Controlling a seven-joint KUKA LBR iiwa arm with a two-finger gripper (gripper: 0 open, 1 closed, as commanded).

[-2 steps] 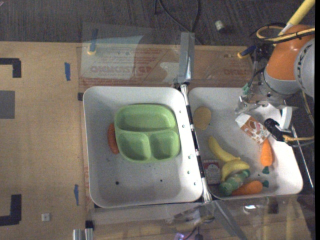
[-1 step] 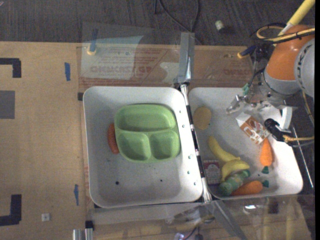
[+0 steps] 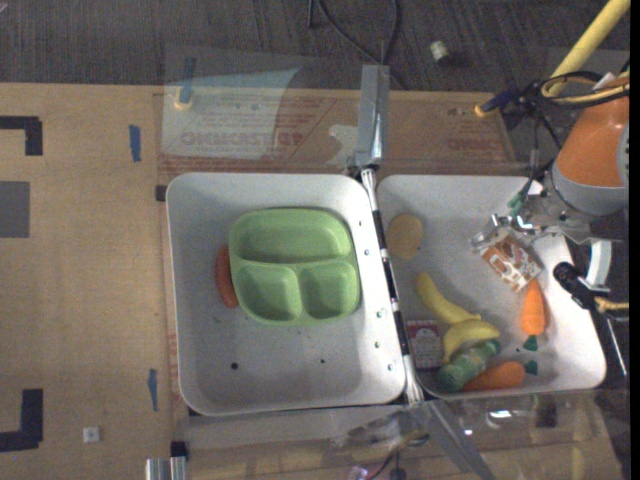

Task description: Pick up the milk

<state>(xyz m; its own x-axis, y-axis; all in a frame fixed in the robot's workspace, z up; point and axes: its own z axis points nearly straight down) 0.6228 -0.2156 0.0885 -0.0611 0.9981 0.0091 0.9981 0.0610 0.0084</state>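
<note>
Right now the tool (image 3: 522, 218) hangs over the right bin (image 3: 590, 368); the milk (image 3: 510, 261) lies just below it, grip state unclear.

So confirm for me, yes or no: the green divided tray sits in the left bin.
Yes, the green divided tray lies in the left bin, with an orange item tucked against its left edge.

A robotics lab: a plywood bench (image 3: 80, 298) marked with blue tape (image 3: 135, 142) at left, two white bins (image 3: 190, 368) at centre, loose black cable (image 3: 350, 18) on grey carpet (image 3: 150, 18) across the top.
</note>
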